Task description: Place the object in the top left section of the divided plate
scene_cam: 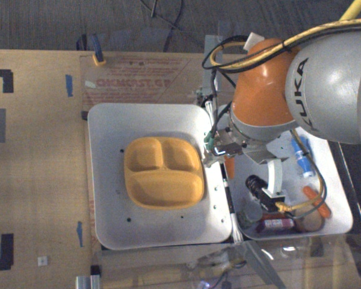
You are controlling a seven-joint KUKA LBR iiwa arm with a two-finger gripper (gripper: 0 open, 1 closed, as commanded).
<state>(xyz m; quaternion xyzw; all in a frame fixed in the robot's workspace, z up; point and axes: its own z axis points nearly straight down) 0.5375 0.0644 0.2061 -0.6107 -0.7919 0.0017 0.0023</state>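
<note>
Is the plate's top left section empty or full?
Empty. The yellow plate in the left bin shows bare yellow in all sections.

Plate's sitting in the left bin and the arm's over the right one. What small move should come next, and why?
Probably a short descent toward one item in the right bin. The yellow divided plate in the left bin has nothing in its sections, and the objects, such as the blue tube and the dark red item, lie in the right bin. The arm hides its gripper, so confirm a grasp first.

Yellow divided plate (164, 172) sits in left bin (105, 215); arm (301, 89) hangs over right bin (343, 212)
</note>
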